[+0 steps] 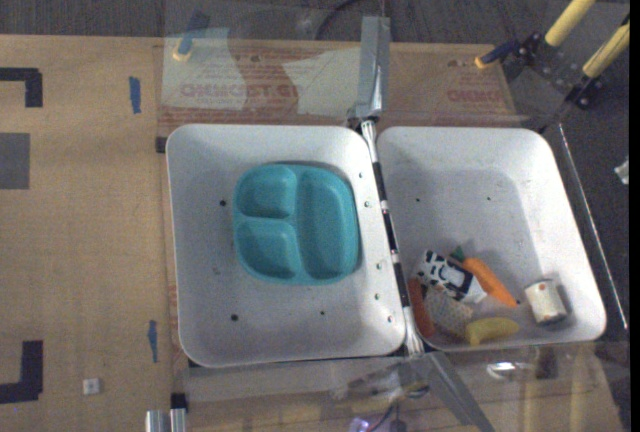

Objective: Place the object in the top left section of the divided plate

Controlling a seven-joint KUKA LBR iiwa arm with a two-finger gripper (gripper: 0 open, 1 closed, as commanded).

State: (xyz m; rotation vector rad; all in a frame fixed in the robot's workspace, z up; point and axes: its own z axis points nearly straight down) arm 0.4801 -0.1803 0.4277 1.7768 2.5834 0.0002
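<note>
Camera view: one teal three-section plastic plate (297, 222) lies in the left white bin (200, 310). Five small objects cluster at the near edge of the right white bin (480, 160): black-and-white block (446, 274), orange carrot (490, 281), yellow piece (491, 329), white cylinder (546, 301), tan waffle piece (452, 317). Gripper state cannot be told.

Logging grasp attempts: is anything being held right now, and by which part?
Nothing is held. The teal divided plate lies in the left bin; the small objects lie loose in the right bin.

Teal plate (297, 222), white bins (200, 170).
Orange carrot (490, 281), yellow piece (491, 329), black-and-white patterned toy (446, 275), brown bench (80, 220).
</note>
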